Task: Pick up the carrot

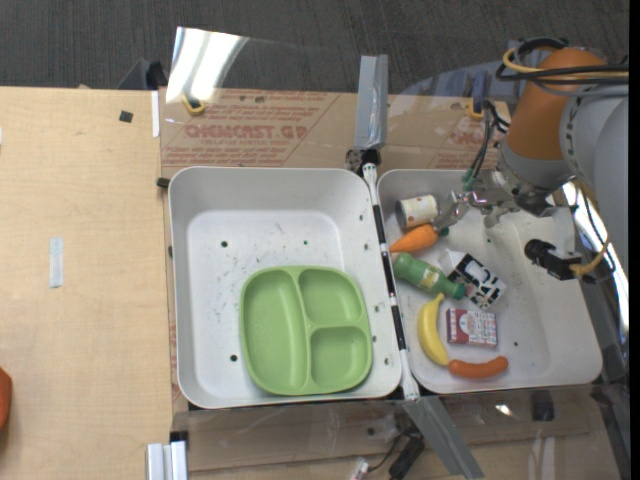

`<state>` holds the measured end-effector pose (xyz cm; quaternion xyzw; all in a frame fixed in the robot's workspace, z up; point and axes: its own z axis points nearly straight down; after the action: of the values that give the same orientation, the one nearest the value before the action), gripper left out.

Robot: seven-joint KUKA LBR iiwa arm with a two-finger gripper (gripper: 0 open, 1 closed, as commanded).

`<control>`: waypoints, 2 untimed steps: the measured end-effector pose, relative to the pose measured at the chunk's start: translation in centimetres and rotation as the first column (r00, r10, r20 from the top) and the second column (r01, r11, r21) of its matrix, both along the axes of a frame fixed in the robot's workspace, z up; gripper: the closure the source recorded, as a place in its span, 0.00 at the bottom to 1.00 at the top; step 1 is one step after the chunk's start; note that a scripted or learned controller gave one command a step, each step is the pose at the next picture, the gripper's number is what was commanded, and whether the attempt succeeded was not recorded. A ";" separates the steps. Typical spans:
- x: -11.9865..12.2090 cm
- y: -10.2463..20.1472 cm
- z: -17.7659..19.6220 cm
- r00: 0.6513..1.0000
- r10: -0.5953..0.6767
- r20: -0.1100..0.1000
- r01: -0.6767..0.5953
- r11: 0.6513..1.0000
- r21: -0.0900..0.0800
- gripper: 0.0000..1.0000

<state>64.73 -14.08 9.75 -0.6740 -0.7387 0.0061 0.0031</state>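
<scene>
We see the gripper (452, 211), fingers slightly apart and holding nothing, at two o'clock of the carrot (415, 238).

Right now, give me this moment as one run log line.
target: carrot, right bin, next to green bottle | gripper: just above carrot's right end, nothing seen held | green tray: left bin

Dark carpet floor (300, 13) beyond — pale wooden bench (80, 268) below.
</scene>
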 end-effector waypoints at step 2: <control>1.3 -6.8 -0.7 0.999 -0.043 0.005 0.043 0.999 0.017 0.00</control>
<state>66.03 -20.84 9.05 -0.6895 -0.7242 -0.0020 0.0068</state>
